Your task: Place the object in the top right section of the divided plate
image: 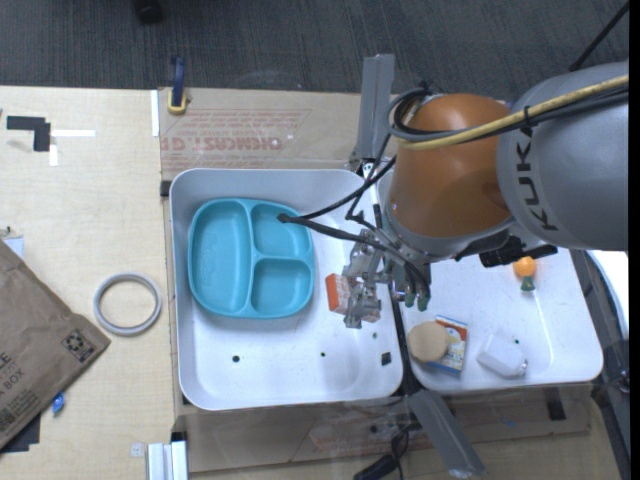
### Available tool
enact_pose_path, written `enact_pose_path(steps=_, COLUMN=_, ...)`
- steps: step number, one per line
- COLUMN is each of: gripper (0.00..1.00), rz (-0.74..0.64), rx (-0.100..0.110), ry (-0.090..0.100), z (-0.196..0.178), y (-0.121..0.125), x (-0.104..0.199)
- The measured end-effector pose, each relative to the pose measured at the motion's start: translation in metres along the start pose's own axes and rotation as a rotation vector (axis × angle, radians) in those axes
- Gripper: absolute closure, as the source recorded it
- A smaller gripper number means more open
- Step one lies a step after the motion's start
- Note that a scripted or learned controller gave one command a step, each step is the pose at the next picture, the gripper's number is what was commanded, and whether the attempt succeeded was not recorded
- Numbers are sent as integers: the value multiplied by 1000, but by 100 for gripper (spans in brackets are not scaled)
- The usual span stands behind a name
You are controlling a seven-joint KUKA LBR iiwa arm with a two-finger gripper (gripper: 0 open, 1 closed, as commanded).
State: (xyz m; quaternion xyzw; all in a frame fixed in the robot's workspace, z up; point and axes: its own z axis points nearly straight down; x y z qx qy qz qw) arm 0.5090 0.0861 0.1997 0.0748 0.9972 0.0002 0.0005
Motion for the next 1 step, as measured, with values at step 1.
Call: enact_pose_path(steps=1, gripper=100, rz=-63, rx=0, ry=-1, z=-72, y=-23, x=-35)
